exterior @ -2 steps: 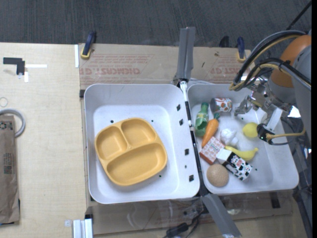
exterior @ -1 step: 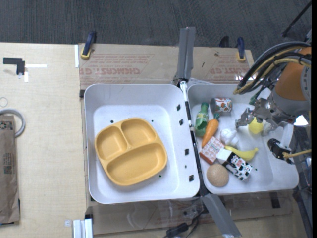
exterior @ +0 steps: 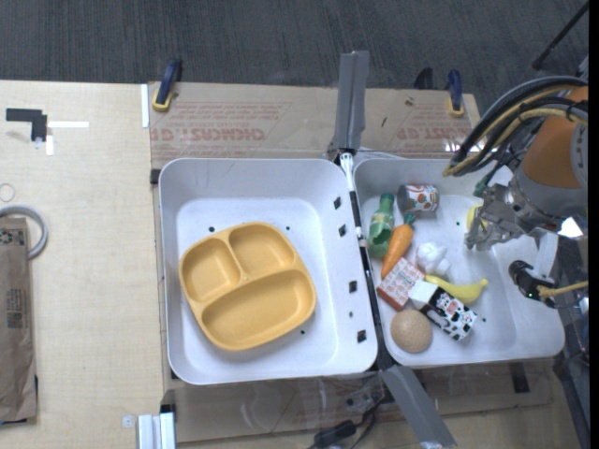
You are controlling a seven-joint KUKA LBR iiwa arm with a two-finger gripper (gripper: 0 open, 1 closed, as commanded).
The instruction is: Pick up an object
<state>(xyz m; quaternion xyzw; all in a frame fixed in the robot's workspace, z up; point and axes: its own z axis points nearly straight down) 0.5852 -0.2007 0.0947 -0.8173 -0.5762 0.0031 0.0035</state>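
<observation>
jaws (exterior: 476, 232): state unclear | above right bin (exterior: 533, 340) | toys clustered left: carrot (exterior: 398, 246), banana (exterior: 456, 289)

A brown paper bag (exterior: 15, 316) lay at the left edge of the wooden bench (exterior: 84, 213). Two blue clamps (exterior: 168, 82) (exterior: 454, 90) pinned a printed cardboard sheet (exterior: 243, 120) behind the bins. A black-and-white marker (exterior: 33, 124) sat near the bench's far-left corner.
</observation>
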